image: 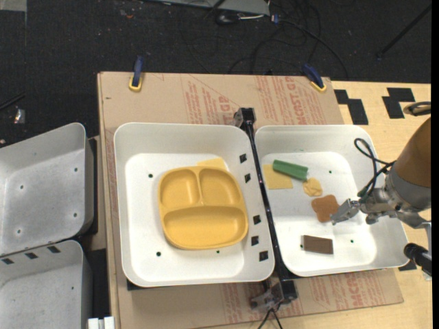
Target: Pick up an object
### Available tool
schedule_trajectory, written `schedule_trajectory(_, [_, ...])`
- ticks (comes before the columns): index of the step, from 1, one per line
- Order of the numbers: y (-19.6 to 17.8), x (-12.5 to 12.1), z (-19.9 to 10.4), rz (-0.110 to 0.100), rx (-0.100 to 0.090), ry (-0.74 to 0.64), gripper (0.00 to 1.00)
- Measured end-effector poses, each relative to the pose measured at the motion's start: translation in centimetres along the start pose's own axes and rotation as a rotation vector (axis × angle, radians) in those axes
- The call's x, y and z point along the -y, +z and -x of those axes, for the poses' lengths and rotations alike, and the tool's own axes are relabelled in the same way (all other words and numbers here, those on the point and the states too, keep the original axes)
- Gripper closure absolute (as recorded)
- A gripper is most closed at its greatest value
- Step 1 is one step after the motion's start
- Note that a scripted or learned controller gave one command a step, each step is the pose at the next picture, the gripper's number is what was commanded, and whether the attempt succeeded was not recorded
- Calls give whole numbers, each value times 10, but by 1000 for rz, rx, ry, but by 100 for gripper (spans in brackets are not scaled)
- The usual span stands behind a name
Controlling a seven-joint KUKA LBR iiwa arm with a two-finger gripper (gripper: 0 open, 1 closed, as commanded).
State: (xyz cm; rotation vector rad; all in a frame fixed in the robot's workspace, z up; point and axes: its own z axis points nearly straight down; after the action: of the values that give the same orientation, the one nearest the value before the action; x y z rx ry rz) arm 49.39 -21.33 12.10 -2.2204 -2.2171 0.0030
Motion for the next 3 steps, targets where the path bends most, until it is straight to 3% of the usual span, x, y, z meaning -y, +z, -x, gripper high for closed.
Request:
schedule_trajectory(1, [-13, -1, 0, 5, 2, 0, 100])
schedule_trajectory(3, [-107, -20, 5, 10, 4, -5, 100])
